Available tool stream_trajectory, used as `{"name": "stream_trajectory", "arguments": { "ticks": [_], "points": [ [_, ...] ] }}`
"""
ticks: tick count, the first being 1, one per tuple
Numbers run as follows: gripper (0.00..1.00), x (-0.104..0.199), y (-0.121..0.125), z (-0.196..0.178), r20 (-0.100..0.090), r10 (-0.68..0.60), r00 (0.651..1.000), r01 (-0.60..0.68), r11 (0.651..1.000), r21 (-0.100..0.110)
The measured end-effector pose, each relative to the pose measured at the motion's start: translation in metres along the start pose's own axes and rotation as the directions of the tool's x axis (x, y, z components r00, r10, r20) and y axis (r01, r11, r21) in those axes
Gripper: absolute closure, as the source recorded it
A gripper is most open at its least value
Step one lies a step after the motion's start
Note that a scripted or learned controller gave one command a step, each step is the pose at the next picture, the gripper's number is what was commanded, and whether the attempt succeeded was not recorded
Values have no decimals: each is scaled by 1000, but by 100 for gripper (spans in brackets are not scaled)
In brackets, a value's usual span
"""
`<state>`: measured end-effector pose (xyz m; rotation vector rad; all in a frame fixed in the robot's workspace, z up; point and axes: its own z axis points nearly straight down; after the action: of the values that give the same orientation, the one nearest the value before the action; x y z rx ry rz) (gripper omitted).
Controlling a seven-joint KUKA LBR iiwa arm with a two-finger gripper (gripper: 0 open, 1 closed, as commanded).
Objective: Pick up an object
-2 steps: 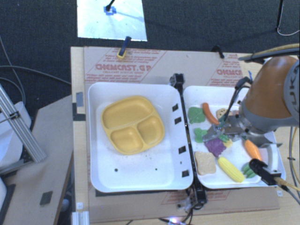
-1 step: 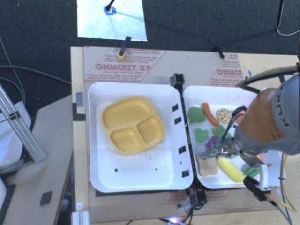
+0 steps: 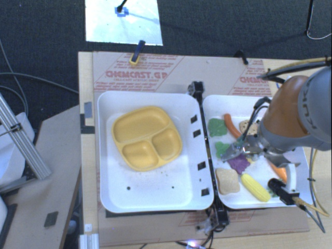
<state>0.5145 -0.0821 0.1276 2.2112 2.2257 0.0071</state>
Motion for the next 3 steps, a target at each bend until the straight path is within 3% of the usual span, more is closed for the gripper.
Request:
{"name": "stream_trajectory", "arguments": {
  "ticks": [1,2,3],
  "points": [
    [0,-47,-28,42,-1,9,1000,-9,1000,4],
    [0,2,8,42,-1,-2,1000,2,1000,-1],
    [100,-1,6,32,0,1,1000,-1,1000,3]
  ]
}}
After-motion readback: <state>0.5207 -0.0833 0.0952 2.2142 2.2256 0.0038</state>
